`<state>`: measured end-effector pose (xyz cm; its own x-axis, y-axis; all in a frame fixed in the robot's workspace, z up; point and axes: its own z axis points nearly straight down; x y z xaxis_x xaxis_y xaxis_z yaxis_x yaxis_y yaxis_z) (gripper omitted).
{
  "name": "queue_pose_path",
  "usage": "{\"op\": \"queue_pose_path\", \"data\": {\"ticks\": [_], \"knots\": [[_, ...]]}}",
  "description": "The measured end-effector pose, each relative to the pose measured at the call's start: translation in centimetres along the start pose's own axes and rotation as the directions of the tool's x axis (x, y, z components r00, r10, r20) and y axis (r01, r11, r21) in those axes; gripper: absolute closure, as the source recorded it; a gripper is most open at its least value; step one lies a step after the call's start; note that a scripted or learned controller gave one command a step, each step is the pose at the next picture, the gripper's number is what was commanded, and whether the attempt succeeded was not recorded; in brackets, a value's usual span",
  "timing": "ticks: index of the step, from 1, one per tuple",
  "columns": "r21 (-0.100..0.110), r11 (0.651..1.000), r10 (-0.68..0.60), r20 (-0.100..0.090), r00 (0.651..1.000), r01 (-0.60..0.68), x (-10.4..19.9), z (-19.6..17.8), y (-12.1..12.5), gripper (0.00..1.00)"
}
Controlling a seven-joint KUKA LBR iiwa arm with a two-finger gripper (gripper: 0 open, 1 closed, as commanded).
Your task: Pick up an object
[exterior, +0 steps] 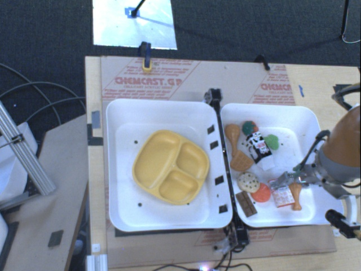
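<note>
Pincer [282, 180] above toy-filled right bin [304, 117]

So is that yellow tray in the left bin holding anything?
Empty. The yellow tray lies flat in the left bin, all its compartments bare.

Two white bins side by side on a bench: left bin [121, 123] holding a yellow divided tray [171, 166]; right bin [304, 117] crowded with toy food, a black-and-white cow-print carton [258, 147] among it. Gripper [285, 180] low over a small packet [281, 196].
</note>
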<state>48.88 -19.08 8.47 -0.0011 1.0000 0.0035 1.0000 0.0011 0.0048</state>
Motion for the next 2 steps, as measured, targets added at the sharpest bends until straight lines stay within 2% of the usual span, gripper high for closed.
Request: {"op": "queue_pose_path", "data": {"ticks": [1,2], "knots": [[0.0,1.0,-0.005,0.004,1.0,0.005,2.67,-2.36,-0.07,0.0],[-0.002,1.0,-0.003,0.005,1.0,0.003,2.49,-3.35,-0.01,1.0]]}}
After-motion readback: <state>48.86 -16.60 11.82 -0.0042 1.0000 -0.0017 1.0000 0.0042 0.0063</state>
